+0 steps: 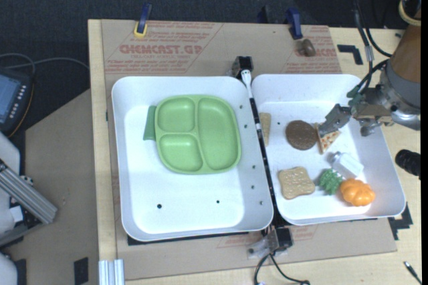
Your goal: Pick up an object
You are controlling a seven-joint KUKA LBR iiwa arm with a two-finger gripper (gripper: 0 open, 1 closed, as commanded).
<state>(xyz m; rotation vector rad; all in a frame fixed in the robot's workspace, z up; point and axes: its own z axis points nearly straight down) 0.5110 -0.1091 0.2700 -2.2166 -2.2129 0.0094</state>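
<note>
Orange-crusted and triangular, a small toy pizza slice lies in the right white plastic bin, near the middle, its long axis slanting from near-left to far-right, the wide end toward the gripper. The grey two-finger gripper sits directly over its far end; whether the fingers are spread or closed, or grip anything, I cannot tell.

Just left of the slice lies a flat round brown patty, matt and smooth. At the bin's left wall a tan bread-like piece stands partly hidden. Nearer, a square tan cracker with a dimpled face lies flat. To its right sit a knobbly green broccoli piece, a small white block and a glossy lobed orange pumpkin-like toy, crowded toward the near-right corner. The far part of this bin offers bare floor.

The left white bin holds a light green three-compartment plate, with open floor along its near side. Both bins rest on a brown cardboard-covered bench.
</note>
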